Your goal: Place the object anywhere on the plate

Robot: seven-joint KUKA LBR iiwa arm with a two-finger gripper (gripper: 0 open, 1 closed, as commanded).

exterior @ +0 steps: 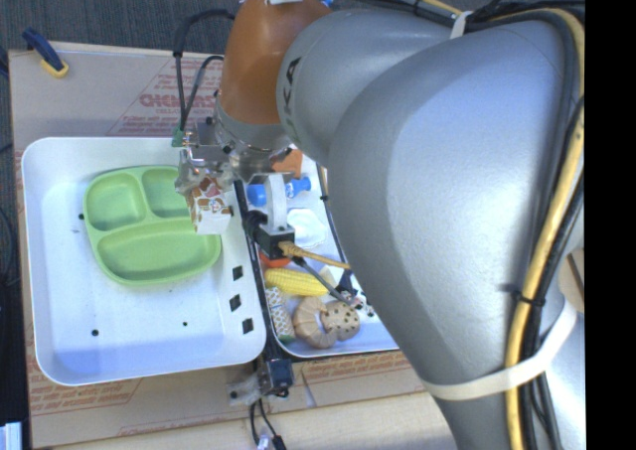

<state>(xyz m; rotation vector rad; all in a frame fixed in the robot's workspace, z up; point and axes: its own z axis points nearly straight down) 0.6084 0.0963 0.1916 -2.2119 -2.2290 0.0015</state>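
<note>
Two shallow white bins side by side on a counter [89,90] covered with brown cardboard bearing red print. Left bin [60,319] with a few small dark specks on its floor and three small black squares on its sloping right wall. Right bin [383,339] crowded: a yellow corn cob [293,282], a tan cookie with dark chips [343,319], a round beige piece [308,324] touching it, a blue item [260,195] further up, partly hidden. A blue-and-yellow clamp [45,51] at the counter's far left corner. Black cables [263,408] hanging at the near edge, between the bins.
</note>
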